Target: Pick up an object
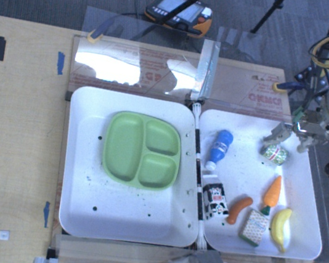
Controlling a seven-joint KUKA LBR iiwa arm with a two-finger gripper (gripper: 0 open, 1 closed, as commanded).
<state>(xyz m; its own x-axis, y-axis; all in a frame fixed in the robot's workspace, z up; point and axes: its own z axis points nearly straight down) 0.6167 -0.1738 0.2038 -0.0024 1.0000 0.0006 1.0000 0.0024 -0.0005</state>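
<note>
My gripper [289, 141] hangs over the far right corner of the right bin [315, 203]. Its two fingers are spread apart and it is open, with nothing between them. A small green and white crumpled object [275, 154] lies just below the left finger [274, 137], close to it but not held. Further into the bin lie a blue bottle [219, 146], an orange carrot [273, 191], a yellow banana [280, 228], a green and white box [254, 228], a reddish sausage [239, 209] and a black and white carton [215, 199].
The left bin [78, 163] holds a green divided plate [142, 150]. A ridge [196, 164] separates the two bins. Clear plastic walls stand behind both bins. Cables and a yellow hose hang at the upper right near the arm.
</note>
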